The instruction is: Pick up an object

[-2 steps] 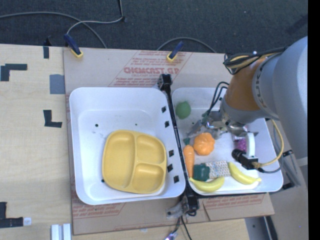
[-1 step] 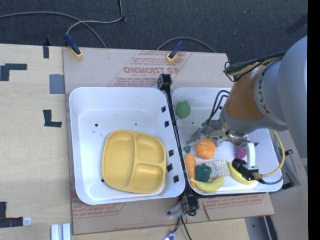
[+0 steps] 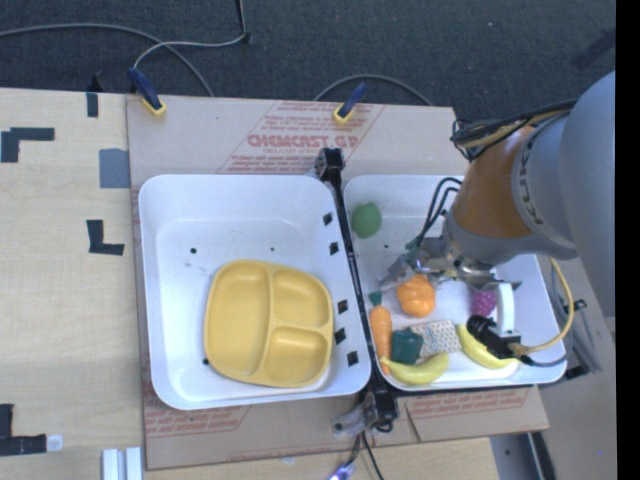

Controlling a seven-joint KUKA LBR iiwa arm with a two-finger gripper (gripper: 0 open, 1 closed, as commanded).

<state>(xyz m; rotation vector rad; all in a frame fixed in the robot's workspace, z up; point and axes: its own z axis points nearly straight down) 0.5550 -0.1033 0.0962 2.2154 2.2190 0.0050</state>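
The right bin (image 3: 400,196) holds several small items. An orange fruit (image 3: 415,296) lies near its middle, and my gripper (image 3: 428,266) hangs right above it, at its upper edge; whether they touch I cannot tell. A green ball (image 3: 367,218) rests near the bin's far left. Along the front lie a carrot (image 3: 381,330), a teal block (image 3: 406,346), a speckled white piece (image 3: 441,336) and two bananas (image 3: 416,371) (image 3: 488,349). A purple item (image 3: 484,300) sits partly hidden under the wrist.
A yellow divided plate (image 3: 268,323) lies in the left bin (image 3: 180,208). A black divider (image 3: 345,258) runs between the bins. The grey arm with its orange band (image 3: 500,193) covers the right bin's far right side. Cables and clamps lie beyond the bins.
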